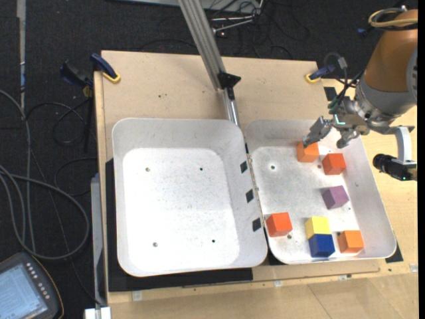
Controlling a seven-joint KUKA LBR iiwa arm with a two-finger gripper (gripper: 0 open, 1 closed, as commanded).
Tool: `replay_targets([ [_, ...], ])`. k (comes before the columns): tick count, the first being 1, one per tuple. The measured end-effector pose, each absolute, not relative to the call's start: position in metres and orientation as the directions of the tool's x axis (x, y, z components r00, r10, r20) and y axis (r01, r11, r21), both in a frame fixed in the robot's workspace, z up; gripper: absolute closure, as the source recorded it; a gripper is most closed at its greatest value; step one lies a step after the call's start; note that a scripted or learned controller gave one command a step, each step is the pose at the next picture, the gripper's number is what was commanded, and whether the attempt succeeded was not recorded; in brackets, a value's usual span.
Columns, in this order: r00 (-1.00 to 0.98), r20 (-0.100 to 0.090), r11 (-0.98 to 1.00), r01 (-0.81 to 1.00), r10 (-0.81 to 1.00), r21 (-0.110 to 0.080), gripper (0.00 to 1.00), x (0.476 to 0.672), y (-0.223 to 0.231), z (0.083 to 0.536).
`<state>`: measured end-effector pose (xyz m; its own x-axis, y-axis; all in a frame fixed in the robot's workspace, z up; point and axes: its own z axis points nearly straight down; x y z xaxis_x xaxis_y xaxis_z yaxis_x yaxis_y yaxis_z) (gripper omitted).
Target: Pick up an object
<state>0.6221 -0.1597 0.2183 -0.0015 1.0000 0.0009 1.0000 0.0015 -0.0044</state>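
Your claw (330,133) hangs open over the far end of the right bin (372,198), one finger just beside the orange block (307,153) lying there, probably lined up to straddle it since it sits apart from the other blocks.

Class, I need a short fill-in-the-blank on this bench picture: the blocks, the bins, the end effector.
1. All the blocks lie in the ____ bin.
2. The end effector hovers nearest an ____ block.
3. The yellow block touches a ____ block.
4. The bin holds one ____ block near its middle.

Missing words: right; orange; blue; purple
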Motion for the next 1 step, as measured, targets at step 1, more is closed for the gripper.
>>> replay_targets([
  [1, -0.003, -0.001, 0.003, 1.000, 1.000, 0.000, 0.00, 0.6231, -0.1596, 0.2211],
])
